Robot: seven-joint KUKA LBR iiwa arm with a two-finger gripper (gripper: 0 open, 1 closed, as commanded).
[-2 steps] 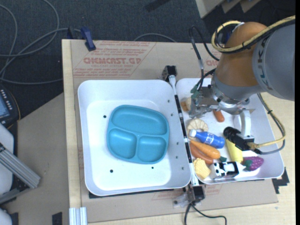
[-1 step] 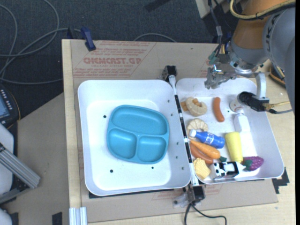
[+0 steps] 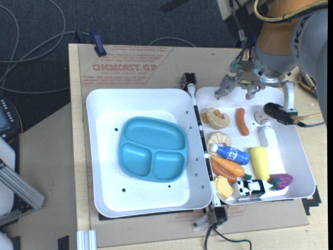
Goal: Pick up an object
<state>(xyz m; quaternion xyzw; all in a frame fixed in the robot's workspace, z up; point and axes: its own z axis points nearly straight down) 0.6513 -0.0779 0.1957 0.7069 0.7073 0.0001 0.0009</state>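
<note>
Both white bins [image 3: 99, 139] looked like smooth, slightly glossy plastic; the blue divided plate [image 3: 153, 149] was matt plastic. Toy foods — sausage [image 3: 242, 121], yellow block [image 3: 259, 162], blue bottle [image 3: 232, 153] — read as shiny moulded plastic. The bench top [image 3: 125, 66] looked like matt cardboard-brown board with red print, and the gripper [image 3: 239, 87] was dull grey metal.

Right bin [image 3: 299, 155] crowded; left bin [image 3: 99, 139] roomy around tray [image 3: 152, 148].

Grey arm [image 3: 312, 30], orange band above wrist, yellow cable, metal jaws.
</note>
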